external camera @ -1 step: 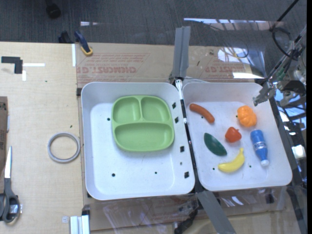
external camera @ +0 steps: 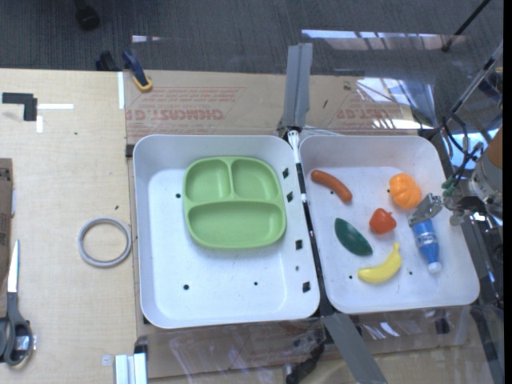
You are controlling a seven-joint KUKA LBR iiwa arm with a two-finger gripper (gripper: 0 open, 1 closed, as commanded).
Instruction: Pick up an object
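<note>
While the blue tube (external camera: 426, 242) lies near the right bin's (external camera: 400, 302) right wall, we see the fingers (external camera: 429, 207) at its upper end, though we cannot tell whether they grip it. Beside it lie a banana (external camera: 382, 267), red pepper (external camera: 382, 221) and orange pepper (external camera: 405, 189).

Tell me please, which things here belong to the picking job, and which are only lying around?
For the job, in the right bin:
- pincer
- blue bottle
- banana
- red pepper
- orange pumpkin
- sausage
- dark green piece

Lying about:
- green divided plate, left bin
- tape ring
- scissors
- blue clamp
</note>
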